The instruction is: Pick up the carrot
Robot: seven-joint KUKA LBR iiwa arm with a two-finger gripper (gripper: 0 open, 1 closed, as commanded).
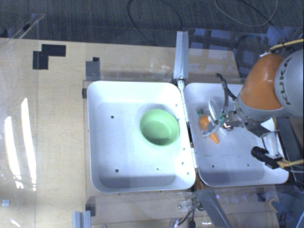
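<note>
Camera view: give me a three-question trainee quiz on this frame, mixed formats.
1. True or false: the small orange carrot lies in the right white bin.
2. Which bin holds the round pale green bowl? A left, B right.
3. Fill in: the two-finger gripper sits right at the ____.

Key: 1 true. 2 A, the left white bin. 3 carrot; a firm grip is not clear from this view.

Both white bins are looking like smooth, slightly glossy plastic. The green bowl is showing a soft matt sheen. Just beside the metal fingers, the carrot is appearing smooth and plastic-like. The bench is reading as pale wood.
</note>
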